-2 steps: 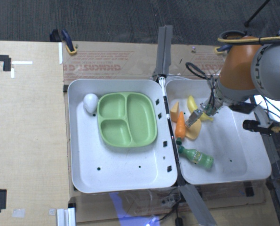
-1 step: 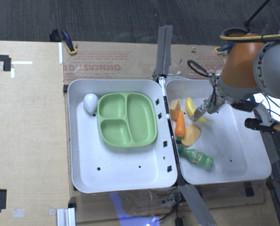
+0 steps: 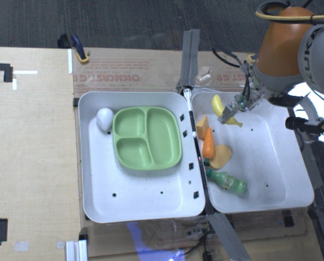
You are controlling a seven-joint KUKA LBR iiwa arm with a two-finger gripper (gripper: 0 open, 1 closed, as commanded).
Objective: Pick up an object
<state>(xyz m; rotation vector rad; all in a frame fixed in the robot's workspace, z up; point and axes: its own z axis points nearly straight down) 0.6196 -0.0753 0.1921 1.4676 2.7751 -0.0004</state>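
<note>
A: Where does the grey arm's two-finger gripper [image 3: 230, 113] sit?

B: In the right white bin [image 3: 281, 162], near its far left corner, reaching down from the right. Its tip is just beside, possibly touching, the curved yellow plastic banana [image 3: 220, 107], which lies against the bin's far wall with its lower end under the gripper tip.

A: Are the fingers open or closed?

B: I cannot tell; they are too small and dark against the banana. Nothing is visibly lifted between them.

A: What else lies in that bin?

B: Along the left wall, nearer the camera: an orange wedge-shaped block [image 3: 203, 128], an orange carrot [image 3: 208, 143], a pale tan rounded piece [image 3: 221, 155], and a green plastic bottle [image 3: 228, 181] lying on its side.

A: And the left white bin [image 3: 96, 194]?

B: A light green three-compartment plate [image 3: 147, 138], with a small white ball [image 3: 104, 116] touching its far left edge.
</note>
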